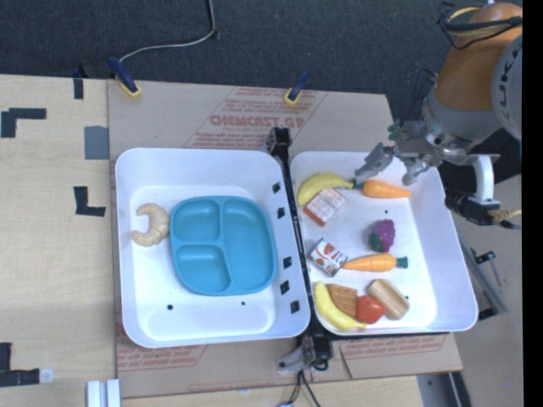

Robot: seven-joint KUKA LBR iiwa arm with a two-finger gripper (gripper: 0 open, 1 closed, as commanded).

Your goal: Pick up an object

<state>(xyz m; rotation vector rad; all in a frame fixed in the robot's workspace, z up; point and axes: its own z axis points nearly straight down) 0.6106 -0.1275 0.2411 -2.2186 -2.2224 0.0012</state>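
gripper: two grey fingers spread apart, one at each side above the upper carrot, nothing between them; hangs over the far edge of the right bin.
upper carrot: the likely target, judged by its place just under the fingers; lies flat near the far wall of the right bin, tip pointing toward the banana. smooth orange toy, tapered cone; probably light, rigid, a little slippery. best taken across the thick middle, fingers set square to its length, since the taper may squeeze it out.
banana: yellow, curved, glossy; just beside the carrot's tip, touching the carton.
carton: small boxy pack, white and red, flat faces; easy to pinch.
grapes: purple, knobbly cluster; stands apart mid-bin.
lower carrot: orange with a green end, lying across the bin.
small pack: white and red, tilted, touching the lower carrot's tip.
near cluster: second banana, toast-brown slice, red tomato, tan bun; crowded together, hard to single out.
left bin: holds a blue sectioned plate, hard and smooth, and a pale croissant just beside it.
risk: fingers may nudge the carrot against the wall.
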